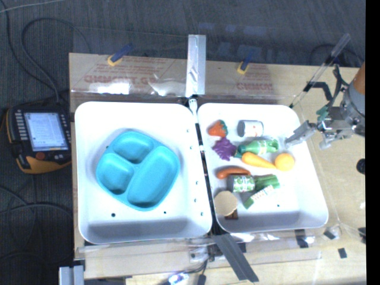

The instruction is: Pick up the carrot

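One small orange tapered plastic carrot — I judge light, rigid, slick — grasp mid-body; gripper state I cannot tell.

Wooden bench bearing two white bins, perhaps clamped.

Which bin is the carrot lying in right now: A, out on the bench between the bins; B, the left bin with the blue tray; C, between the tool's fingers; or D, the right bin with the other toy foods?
D: the carrot lies in the right bin among the toy foods, beside the purple grapes, while the blue tray sits in the left bin.
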{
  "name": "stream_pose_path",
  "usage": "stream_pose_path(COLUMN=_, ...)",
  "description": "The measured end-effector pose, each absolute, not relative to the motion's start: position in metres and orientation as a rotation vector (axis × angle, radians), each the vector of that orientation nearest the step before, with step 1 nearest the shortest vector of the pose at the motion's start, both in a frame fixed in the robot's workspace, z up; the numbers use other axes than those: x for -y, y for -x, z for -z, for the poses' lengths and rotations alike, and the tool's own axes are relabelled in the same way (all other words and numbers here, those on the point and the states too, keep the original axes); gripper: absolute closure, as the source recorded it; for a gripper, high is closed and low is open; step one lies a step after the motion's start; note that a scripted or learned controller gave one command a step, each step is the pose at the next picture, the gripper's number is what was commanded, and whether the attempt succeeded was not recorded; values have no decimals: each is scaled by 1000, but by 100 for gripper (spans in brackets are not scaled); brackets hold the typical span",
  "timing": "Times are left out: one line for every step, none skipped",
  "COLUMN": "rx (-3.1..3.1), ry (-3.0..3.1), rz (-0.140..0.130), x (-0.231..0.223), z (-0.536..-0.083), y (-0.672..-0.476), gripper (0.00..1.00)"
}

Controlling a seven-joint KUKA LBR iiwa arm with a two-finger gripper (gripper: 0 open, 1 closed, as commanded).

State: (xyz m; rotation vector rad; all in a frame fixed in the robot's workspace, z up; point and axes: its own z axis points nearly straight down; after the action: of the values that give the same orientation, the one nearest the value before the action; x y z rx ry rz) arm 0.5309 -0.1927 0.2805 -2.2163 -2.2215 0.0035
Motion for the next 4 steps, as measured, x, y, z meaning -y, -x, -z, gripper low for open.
stream_pose_path(rx=2536, ry=1847, rz=-1, x=177, z=-156, y=-554, gripper=0)
stream_pose_path(rx=2586, ry=1780, rz=1, x=179, z=-118, y=-557, gripper=0)
stream_pose_path(rx=2722, ry=1578, rz=10, x=219, z=-89, y=-619, gripper=0)
stream_pose_path(rx=2724, ry=1578, rz=12, x=218, z=-100, y=-621, gripper=100)
